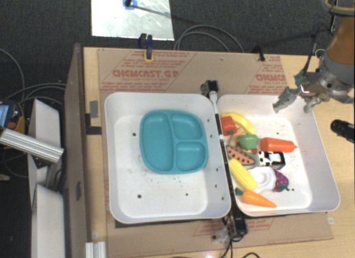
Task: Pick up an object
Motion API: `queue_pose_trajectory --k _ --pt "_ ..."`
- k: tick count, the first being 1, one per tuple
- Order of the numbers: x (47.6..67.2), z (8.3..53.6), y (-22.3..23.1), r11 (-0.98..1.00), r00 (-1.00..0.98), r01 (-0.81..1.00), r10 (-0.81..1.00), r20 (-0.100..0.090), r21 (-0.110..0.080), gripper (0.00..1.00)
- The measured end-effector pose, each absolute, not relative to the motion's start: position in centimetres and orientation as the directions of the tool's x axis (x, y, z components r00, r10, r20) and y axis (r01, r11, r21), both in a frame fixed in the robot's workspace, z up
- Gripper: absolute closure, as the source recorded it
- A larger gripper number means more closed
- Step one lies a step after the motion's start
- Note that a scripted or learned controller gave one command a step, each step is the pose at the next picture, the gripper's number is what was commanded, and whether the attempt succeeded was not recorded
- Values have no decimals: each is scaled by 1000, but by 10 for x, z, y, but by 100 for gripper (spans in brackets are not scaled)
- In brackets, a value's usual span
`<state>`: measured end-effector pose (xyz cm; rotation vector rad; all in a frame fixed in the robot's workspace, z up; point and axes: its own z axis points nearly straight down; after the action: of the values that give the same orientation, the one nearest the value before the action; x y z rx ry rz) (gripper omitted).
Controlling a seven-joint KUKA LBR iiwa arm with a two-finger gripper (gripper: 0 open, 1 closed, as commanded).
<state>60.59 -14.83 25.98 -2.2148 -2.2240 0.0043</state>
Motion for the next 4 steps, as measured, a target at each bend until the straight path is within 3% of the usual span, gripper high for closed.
queue_pose_trajectory --k 1,2,3,4 --pt "576 118 -155 4 -4 1000 1000 -4 8 0" --pt "573 101 -193 10 -10 1000 1000 -12 26 0" --pt "563 97 -200 10 -10 1000 1000 -7 27 0" --pt "559 96 -178 4 -3 999 1000 -22 36 0"
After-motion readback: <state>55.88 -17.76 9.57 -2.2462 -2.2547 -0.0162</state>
